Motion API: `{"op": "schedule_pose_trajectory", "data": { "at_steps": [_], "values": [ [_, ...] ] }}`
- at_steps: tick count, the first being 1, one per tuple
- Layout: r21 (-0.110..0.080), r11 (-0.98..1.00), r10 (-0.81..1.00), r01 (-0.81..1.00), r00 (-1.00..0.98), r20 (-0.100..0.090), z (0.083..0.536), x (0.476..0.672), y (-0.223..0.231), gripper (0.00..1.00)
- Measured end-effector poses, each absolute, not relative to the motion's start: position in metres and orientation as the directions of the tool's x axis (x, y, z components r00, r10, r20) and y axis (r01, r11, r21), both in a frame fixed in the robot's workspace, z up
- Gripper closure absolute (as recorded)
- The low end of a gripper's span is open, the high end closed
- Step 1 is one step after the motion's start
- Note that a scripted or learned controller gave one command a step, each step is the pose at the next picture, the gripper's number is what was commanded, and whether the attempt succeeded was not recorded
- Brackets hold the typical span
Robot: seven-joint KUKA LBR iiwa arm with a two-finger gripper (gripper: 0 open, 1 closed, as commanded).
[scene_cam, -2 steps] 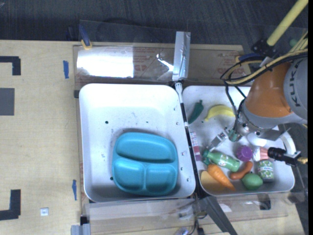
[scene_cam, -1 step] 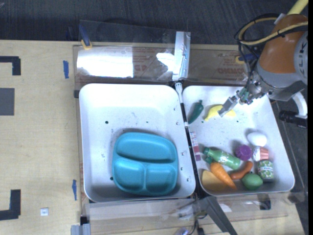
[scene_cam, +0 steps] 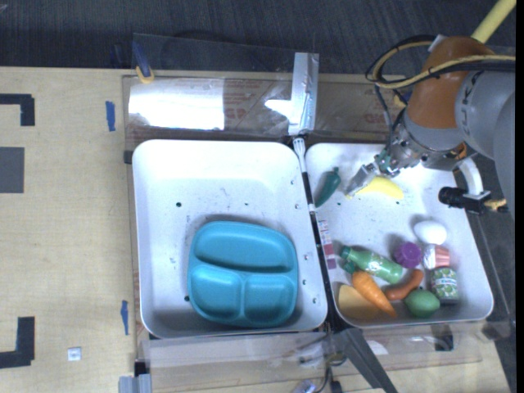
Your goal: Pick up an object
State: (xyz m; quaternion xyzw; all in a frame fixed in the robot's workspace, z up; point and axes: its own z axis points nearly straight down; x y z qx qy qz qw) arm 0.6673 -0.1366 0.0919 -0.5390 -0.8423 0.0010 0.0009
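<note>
Pincer [scene_cam: 366, 176] low in the right bin [scene_cam: 479, 244], far end — I can't tell if it's clenched or released. Nothing visibly lifted, so I judge the pick not yet made. Yellow banana [scene_cam: 385, 188] lies just beside the tips, green pepper [scene_cam: 327, 186] near — the rest well apart

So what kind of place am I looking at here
Most likely a robotics lab bench for pick-up trials: a grey arm with an orange band reaches over two shallow white bins, one holding small plastic toy foods, the other a blue divided plastic tray.
</note>
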Motion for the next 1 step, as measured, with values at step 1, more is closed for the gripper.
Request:
{"op": "schedule_pose_trajectory", "data": {
  "at_steps": [1],
  "values": [
    [0.010, 0.421, 0.907, 0.907, -0.421, -0.010, 0.1069, 0.6714, -0.1364, 1.00]
  ]
}}
